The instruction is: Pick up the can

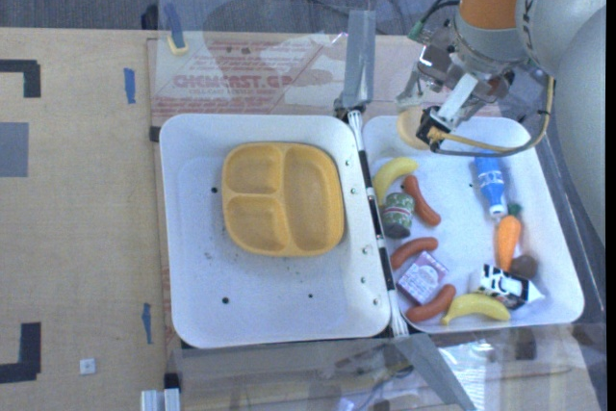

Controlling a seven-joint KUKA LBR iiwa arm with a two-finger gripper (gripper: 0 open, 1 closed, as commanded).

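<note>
The can (pixel 397 215) is small and dark, with a greenish label. It stands near the left wall of the right bin (pixel 563 255), just below a yellow banana (pixel 395 175) and beside a red sausage (pixel 423 202). My gripper (pixel 435 101) hangs over the far left corner of the right bin, well behind the can and apart from it. Nothing is seen held in it.
A pale yellow round thing (pixel 412 130) lies under the gripper. The right bin also holds a blue bottle (pixel 490 183), a carrot (pixel 507 241), two more sausages, a pink packet (pixel 422 277), a second banana (pixel 476 307) and a black-and-white carton. A yellow divided plate (pixel 284 197) lies in the left bin.
</note>
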